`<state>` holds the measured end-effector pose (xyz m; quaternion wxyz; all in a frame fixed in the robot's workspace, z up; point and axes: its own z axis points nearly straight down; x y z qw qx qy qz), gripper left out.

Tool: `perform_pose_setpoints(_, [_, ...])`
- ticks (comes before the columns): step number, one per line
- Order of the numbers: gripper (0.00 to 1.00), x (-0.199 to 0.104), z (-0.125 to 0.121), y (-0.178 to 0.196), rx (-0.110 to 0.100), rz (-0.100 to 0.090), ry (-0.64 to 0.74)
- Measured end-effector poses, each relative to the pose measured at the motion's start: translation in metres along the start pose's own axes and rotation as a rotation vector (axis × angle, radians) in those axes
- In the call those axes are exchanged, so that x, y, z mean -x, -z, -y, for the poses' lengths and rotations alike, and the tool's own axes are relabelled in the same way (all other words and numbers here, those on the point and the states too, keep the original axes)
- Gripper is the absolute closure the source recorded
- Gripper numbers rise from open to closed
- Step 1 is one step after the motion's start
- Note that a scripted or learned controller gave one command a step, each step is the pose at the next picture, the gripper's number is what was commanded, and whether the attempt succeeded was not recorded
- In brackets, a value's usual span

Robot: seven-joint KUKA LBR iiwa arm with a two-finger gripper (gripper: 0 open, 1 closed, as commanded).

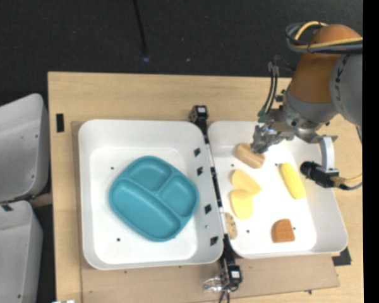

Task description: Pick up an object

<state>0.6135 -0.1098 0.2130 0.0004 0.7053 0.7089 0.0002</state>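
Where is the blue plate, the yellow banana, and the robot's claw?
blue plate (153,197): camera view, on the divider ridge near its middle.
yellow banana (292,180): camera view, on the middle of its length.
claw (263,142): camera view, at its tip, just above the tan bread roll (249,156).

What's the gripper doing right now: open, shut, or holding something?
Gripper: low in the right white bin, right beside the tan bread-roll-shaped piece; open or shut cannot be told, no grasp visible.

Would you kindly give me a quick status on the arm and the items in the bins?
Gripper low in right bin, at tan bread roll. Nothing seen held. Yellow corn, two pale pieces, brown piece nearby; teal tray in left bin.
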Motion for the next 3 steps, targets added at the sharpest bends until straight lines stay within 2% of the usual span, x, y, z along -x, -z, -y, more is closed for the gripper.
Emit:
perform_pose_setpoints(1, [1.0,-0.051,-0.009,-0.001,0.002,0.0,0.001])
perform_pose_setpoints(3, [1.0,-0.155,0.0,0.007,-0.001,-0.002,0.003])
